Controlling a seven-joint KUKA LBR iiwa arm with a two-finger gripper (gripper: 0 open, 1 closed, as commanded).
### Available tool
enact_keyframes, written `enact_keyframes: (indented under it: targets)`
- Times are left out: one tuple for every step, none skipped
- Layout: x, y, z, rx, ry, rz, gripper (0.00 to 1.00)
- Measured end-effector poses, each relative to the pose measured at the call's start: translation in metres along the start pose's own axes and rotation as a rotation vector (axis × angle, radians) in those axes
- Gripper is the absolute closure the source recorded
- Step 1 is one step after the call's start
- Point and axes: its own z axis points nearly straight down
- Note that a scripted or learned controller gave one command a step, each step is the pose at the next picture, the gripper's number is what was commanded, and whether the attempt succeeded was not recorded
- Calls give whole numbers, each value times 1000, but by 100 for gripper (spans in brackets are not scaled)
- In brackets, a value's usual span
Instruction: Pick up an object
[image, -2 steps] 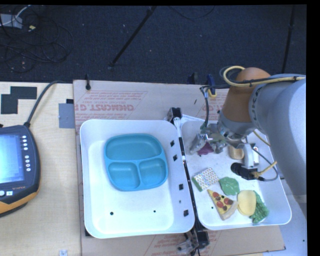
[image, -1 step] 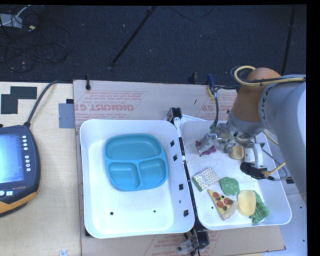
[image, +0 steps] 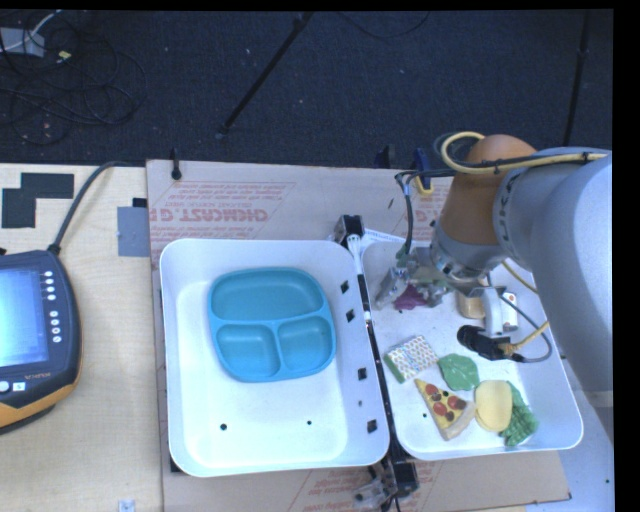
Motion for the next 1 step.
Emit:
enact_keyframes:
  targets:
    - [-41, 0, -1, -2, -4, 5, 0]
